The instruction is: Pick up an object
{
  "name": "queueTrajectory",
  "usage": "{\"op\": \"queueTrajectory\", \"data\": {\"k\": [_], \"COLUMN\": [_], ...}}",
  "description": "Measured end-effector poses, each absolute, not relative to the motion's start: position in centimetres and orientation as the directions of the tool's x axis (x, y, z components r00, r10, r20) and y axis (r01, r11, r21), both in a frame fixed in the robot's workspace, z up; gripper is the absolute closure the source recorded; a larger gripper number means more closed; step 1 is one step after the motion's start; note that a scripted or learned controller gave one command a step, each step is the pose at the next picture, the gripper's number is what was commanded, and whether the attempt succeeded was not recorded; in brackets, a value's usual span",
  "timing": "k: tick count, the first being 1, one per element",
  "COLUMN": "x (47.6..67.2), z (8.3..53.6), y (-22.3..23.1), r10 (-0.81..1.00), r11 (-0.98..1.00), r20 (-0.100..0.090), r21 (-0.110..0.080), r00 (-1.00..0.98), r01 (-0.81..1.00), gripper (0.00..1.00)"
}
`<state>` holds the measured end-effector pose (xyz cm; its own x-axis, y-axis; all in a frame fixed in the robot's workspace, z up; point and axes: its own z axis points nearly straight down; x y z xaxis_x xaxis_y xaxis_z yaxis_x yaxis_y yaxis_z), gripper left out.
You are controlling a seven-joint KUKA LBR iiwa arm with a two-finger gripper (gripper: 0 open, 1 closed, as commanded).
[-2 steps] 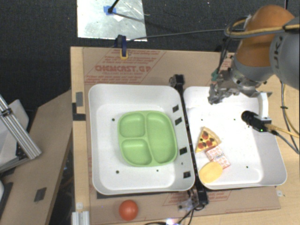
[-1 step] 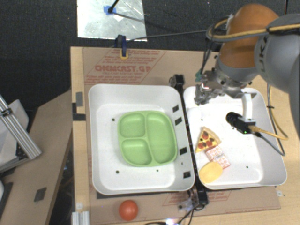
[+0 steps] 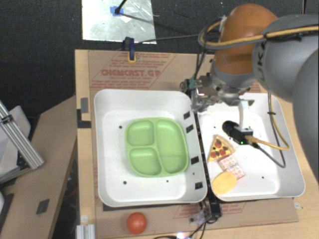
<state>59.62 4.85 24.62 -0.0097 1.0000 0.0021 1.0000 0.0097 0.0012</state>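
In the right bin (image 3: pixel 279 178) lie a toy pizza slice (image 3: pixel 220 148), a small pink-and-white packet (image 3: pixel 234 167) and a yellow round piece (image 3: pixel 224 182), all close to the bin's left wall. My gripper (image 3: pixel 202 97) hangs over the far left corner of that bin, by the wall between the two bins, well above the pizza slice in the view. The grey arm and its orange band (image 3: pixel 244 29) cover the bin's far side. Nothing shows in the gripper.
The left bin (image 3: pixel 112 183) holds a green divided plate (image 3: pixel 155 146). A red ball (image 3: pixel 136 223) sits on the cardboard in front of the bins. A metal rail (image 3: pixel 20 138) stands at the left edge.
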Motion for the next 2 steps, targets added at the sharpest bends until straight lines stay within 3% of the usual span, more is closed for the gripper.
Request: {"op": "queueTrajectory", "data": {"k": [1, 2], "x": [58.71, 58.78], "z": [23.25, 23.31], "y": [10.02, 9.72], "r10": [1.000, 1.000], "r11": [0.009, 0.004], "r20": [0.002, 0.001], "r21": [0.000, 0.001], "r00": [-0.009, -0.004], "r01": [1.000, 1.000], "gripper": [1.00, 0.00]}}
